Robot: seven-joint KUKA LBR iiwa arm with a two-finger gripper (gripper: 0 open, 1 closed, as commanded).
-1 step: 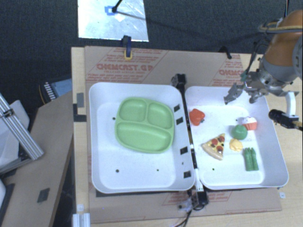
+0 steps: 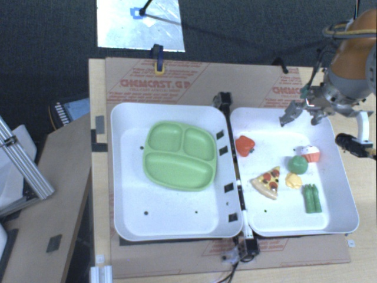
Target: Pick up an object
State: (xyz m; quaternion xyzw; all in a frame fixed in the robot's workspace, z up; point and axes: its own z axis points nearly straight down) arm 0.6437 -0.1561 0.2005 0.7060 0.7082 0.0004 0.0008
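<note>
I am seeing a green divided plate (image 2: 179,155) lying in the left bin (image 2: 126,217). In the right bin (image 2: 339,217) a pizza slice (image 2: 267,182), red pepper (image 2: 244,144), green ball (image 2: 298,164) and green beans (image 2: 311,197) are sitting. The end effector (image 2: 301,115) is hovering over the far edge, fingers spread, holding nothing, toys nearer me.

End effector (image 2: 302,116) hovers spread above right bin (image 2: 339,217), holding nothing.

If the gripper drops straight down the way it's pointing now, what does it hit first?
Probably bare floor of the right bin near its far edge. The gripper points down and hangs above that strip, well apart from the red toy and the green ball. Depth is hard to judge from this slanted view.
</note>
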